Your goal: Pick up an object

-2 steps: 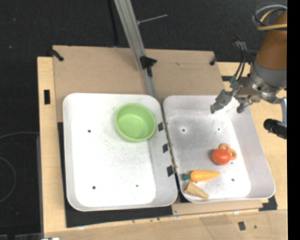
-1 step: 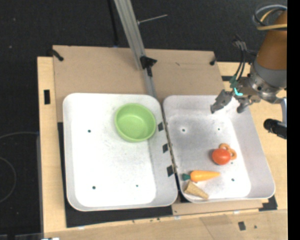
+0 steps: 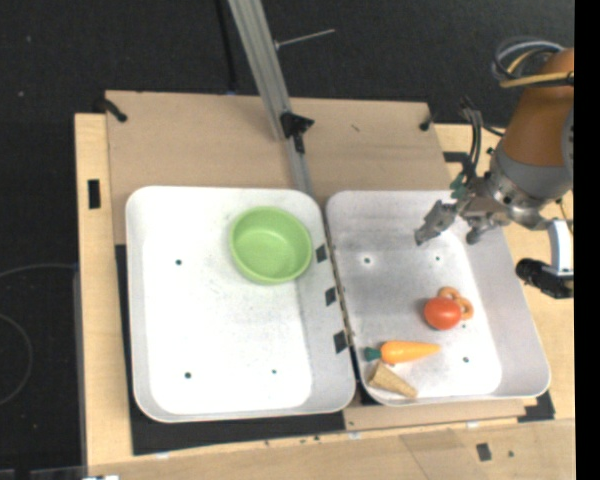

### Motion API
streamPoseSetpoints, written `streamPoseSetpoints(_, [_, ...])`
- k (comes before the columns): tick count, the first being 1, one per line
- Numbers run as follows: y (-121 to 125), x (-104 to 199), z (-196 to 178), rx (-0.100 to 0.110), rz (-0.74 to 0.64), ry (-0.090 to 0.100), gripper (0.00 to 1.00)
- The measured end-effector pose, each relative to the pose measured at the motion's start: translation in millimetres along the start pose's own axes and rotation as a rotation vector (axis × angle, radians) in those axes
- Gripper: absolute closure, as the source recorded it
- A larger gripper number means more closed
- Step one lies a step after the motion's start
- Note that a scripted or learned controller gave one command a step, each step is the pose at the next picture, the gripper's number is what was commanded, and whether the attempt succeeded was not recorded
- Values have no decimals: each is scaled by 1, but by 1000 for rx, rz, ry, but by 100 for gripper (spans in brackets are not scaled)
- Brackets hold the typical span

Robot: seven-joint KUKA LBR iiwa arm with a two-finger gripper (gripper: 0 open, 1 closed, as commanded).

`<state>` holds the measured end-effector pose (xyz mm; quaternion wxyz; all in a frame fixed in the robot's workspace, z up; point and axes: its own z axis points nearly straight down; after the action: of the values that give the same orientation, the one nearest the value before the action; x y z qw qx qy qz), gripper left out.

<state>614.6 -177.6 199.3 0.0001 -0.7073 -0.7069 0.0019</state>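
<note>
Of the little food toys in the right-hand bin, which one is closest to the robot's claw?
The red tomato. It lies just below the gripper, while the orange carrot and the tan wedge sit farther off near the bin's front edge.

**Object count, both bins**

Bins: 2 white, a left bin (image 3: 160,368) and a right bin (image 3: 510,338).
Left bin contents: 1 green bowl (image 3: 271,245).
Right bin contents: 3 items, namely 1 red tomato (image 3: 443,311), 1 orange carrot (image 3: 408,350), 1 tan wedge-shaped piece (image 3: 392,379).
Loose objects total: 4.
</note>
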Motion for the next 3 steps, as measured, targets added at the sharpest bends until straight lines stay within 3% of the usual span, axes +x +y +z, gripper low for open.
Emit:
streamPoseSetpoints(2, [0,-10,100,1,1,1,0])
streamPoseSetpoints(3, [2,-12,85,-6,4,0,100])
